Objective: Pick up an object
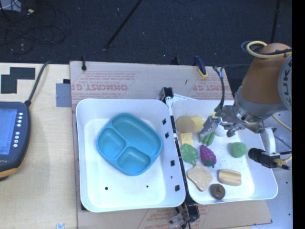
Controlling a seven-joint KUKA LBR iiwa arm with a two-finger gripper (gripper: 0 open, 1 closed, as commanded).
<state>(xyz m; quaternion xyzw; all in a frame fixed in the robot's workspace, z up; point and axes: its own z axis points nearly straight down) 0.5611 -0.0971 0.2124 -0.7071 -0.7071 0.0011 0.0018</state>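
Approach step: gripper (212,128) hovers over green vegetable (208,138), fingers' state unclear; descent toward six o'clock required next

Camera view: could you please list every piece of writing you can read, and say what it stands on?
"CHEMCAST G.P", upside down, in red on the brown sheet under the bins.
"G.P", a partial red print on the same sheet, upper right.
Red print at the sheet's bottom edge: too small to read.
Tablet screen: too blurred to read.
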